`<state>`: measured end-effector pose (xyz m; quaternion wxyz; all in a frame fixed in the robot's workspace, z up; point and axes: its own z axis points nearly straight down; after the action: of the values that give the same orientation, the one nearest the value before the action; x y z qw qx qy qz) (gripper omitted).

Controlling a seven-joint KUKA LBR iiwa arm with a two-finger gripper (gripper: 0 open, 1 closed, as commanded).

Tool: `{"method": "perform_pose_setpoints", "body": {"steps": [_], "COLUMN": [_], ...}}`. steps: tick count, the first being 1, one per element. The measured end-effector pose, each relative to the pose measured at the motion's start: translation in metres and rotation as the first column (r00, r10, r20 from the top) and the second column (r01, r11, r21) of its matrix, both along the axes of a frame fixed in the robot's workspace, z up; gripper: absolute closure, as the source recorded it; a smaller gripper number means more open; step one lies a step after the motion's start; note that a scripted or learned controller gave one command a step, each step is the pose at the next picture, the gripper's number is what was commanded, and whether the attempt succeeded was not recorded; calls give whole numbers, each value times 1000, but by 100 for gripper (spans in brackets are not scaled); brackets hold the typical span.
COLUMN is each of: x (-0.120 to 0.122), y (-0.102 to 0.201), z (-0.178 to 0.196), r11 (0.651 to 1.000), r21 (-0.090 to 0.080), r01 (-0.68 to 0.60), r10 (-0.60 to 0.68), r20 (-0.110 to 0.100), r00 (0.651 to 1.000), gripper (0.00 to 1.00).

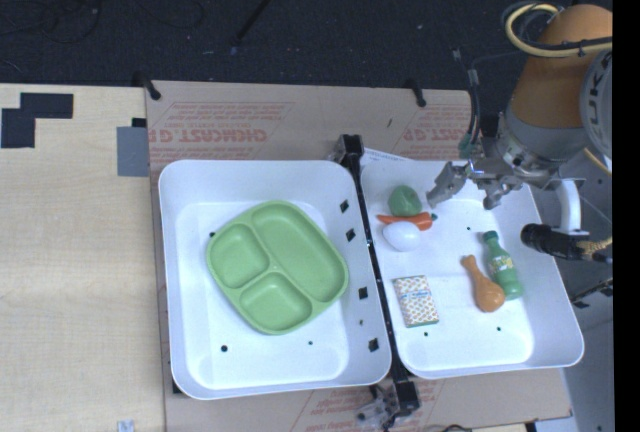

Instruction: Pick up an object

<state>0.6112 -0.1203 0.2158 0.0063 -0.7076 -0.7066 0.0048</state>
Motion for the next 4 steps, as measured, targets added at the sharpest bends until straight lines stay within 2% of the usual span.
{"method": "perform_pose_setpoints", "body": {"steps": [1, 2, 3, 4], "x": [3, 2, 3, 2], "y": [0, 7, -4, -4], "z": [8, -39, -89, -104], "r11": [1000, 1000, 1000, 1000], "r21": [-1, -1, -4, -2], "r01": [-2, -2, 1, 1], "r10": [2, 2, -1, -1], "r20": [13, 8, 16, 15], "r00": [1000, 1000, 1000, 1000], "gripper": [0, 0, 0, 0]}}
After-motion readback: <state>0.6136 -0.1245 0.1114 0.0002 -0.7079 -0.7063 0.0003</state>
